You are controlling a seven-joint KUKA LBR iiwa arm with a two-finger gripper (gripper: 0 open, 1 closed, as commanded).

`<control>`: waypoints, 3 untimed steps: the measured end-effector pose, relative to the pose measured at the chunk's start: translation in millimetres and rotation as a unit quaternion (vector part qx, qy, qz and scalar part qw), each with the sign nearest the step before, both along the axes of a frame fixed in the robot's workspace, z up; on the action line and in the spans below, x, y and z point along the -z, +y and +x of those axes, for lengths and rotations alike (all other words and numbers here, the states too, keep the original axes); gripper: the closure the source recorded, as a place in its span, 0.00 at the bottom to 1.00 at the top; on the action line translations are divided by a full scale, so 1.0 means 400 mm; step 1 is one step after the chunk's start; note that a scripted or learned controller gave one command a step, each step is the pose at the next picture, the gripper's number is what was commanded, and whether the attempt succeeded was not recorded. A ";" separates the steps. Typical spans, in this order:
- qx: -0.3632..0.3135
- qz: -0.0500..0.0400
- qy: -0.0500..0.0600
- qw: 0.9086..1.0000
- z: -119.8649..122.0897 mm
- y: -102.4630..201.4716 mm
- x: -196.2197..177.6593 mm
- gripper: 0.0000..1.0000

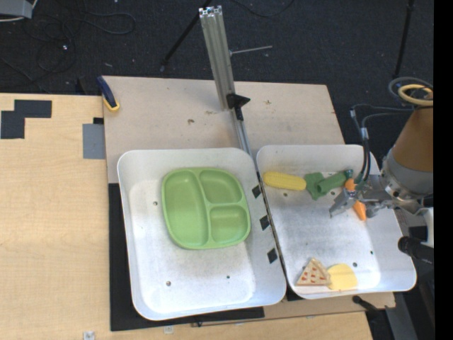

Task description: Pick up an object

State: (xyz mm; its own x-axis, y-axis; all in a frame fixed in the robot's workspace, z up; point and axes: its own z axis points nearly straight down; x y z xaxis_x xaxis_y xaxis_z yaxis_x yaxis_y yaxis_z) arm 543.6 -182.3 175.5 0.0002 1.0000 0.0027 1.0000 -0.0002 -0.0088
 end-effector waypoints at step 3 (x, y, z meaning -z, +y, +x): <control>0.001 0.000 -0.007 1.000 0.015 -0.019 0.180 1.00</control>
